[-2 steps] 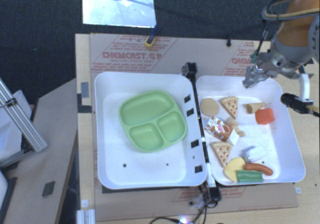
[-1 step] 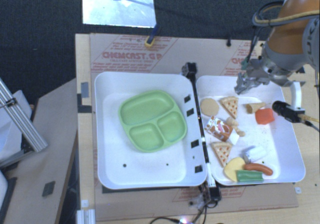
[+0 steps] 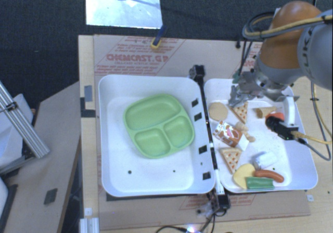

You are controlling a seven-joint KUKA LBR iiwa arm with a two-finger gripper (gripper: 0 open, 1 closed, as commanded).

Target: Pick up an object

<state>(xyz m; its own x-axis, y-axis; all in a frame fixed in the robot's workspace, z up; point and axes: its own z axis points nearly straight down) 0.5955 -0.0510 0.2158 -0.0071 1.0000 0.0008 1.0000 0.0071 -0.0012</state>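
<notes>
1. Camera view: the gripper [image 3: 238, 96] hangs over the far left part of the right bin [image 3: 308, 175], above a toast wedge [image 3: 240, 113], a tan triangle with red dots, lying near that bin's far left corner.
2. Whether the gripper touches the wedge cannot be told.
3. Two toast wedges: the second wedge [image 3: 230, 157] lies near the right bin's left edge, toward its near side.
4. One each: pale disc [image 3: 217, 111], red-and-white packet [image 3: 228, 133], yellow cheese [image 3: 242, 176], sausage [image 3: 269, 176], green block [image 3: 259, 183] at the near edge.
5. Two bins; the left bin [image 3: 114, 175] carries one green tray [image 3: 158, 125] with three compartments.
6. Small items along the right bin's right side are hard to identify.
</notes>
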